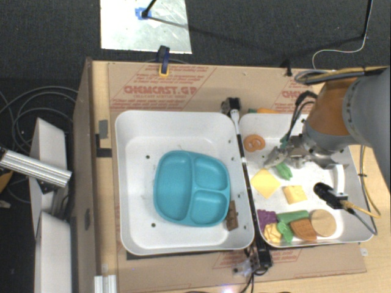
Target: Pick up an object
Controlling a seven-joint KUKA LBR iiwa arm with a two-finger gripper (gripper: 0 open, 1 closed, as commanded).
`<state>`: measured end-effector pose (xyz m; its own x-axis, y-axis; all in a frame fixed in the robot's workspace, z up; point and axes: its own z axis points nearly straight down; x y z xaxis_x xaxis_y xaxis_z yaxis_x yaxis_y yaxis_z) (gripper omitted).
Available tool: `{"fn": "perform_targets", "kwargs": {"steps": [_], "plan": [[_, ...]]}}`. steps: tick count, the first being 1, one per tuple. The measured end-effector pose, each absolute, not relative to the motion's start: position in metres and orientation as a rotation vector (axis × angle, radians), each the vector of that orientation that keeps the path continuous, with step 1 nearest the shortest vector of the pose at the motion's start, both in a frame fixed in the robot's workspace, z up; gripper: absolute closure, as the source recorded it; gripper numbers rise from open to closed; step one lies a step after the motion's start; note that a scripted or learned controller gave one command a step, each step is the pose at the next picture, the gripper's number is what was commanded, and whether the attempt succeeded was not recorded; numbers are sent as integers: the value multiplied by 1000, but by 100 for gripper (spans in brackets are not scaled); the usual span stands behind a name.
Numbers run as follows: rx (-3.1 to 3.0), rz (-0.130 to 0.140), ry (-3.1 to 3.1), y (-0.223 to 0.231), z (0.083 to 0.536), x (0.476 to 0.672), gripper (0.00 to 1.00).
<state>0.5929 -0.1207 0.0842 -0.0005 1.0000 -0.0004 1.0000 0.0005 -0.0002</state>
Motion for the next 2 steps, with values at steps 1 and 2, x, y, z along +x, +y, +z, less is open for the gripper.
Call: {"fn": "perform_targets", "kwargs": {"steps": [1, 2], "plan": [[2218, 3, 2221, -126, 85, 601, 0], [2219, 2, 2222, -124, 85, 600, 0]]}}
